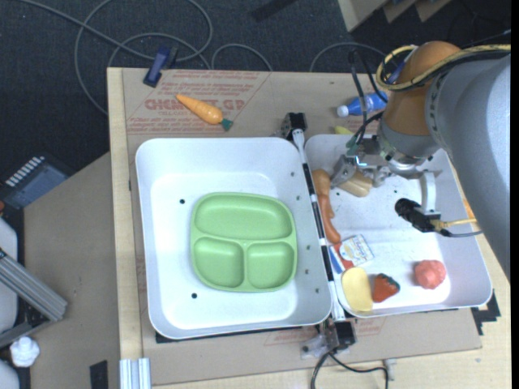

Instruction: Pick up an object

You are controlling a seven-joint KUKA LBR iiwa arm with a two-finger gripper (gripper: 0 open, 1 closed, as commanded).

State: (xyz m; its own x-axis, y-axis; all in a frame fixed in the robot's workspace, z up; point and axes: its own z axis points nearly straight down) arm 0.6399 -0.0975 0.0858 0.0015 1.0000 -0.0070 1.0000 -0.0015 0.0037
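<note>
Red print on the cardboard sheet [212,96] is too faint to read (upside down too). Gripper [354,171] sits over the tan rounded object [358,186] in the right white bin [466,290]; grip state unclear.

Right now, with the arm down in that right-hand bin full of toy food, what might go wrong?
The gripper sits low by a tan piece near the bin's left wall; it might bump that wall or merely nudge the piece. A long orange item lies close alongside, so the grab could catch or shove it instead. Whether anything is gripped cannot be told.
</note>
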